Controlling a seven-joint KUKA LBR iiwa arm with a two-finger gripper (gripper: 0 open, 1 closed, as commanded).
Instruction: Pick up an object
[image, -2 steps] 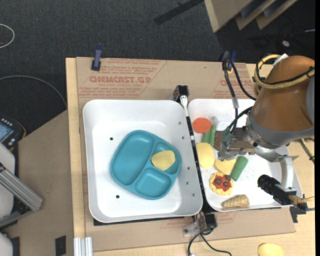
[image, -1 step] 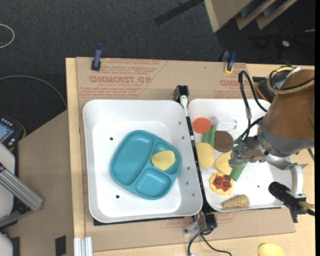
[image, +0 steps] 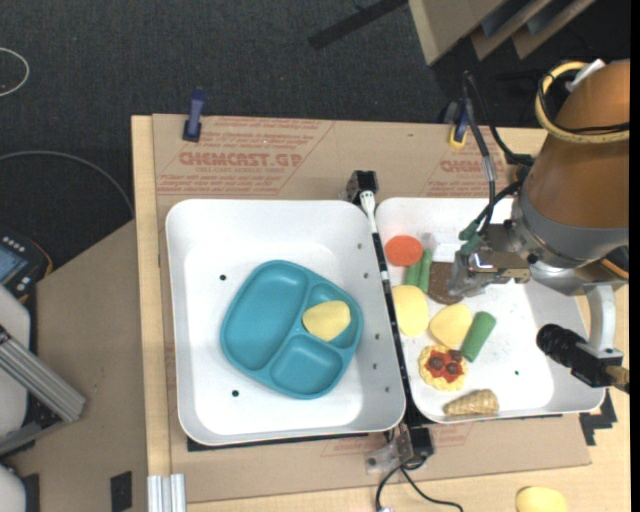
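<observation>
Camera view shows the gripper (image: 462, 284) low in the right bin (image: 530, 395), over a brown flat piece (image: 445, 291); whether its fingers are open, I cannot tell. Around it crowd smooth plastic foods (2 green sticks, an orange disc (image: 404, 249), yellow lumps). A glossy teal plate (image: 275, 335) fills the left bin (image: 200, 300).

Table (image: 260, 160): cardboard-topped, printed in red at 12 o'clock. Two white bins rest directly on it, touching: left bin (image: 200, 300) at 9 o'clock, right bin (image: 530, 385) at 3 o'clock.
</observation>
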